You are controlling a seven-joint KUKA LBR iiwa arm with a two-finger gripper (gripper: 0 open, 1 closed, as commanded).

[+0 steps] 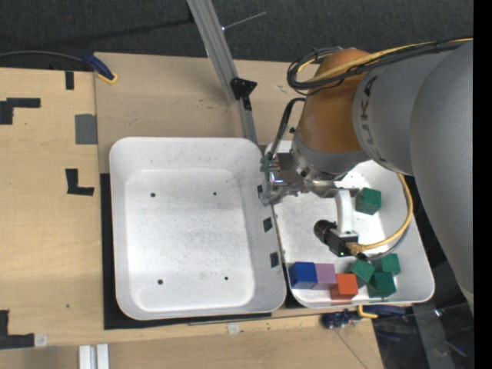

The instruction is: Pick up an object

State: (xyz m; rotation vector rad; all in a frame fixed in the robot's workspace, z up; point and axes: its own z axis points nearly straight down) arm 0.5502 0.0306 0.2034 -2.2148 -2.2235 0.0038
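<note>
Well clear of the hand, its grip unclear, lies a blue cube.

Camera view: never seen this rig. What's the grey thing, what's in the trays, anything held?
One camera fixed above the bench looks down at a slant. The grey shape with the orange band is a robot arm reaching in from the right; its gripper hangs over the left edge of the right bin. That bin holds a blue block, a purple block, an orange block and four green blocks. The left bin sits beside it. I see no block held in the gripper.
</note>
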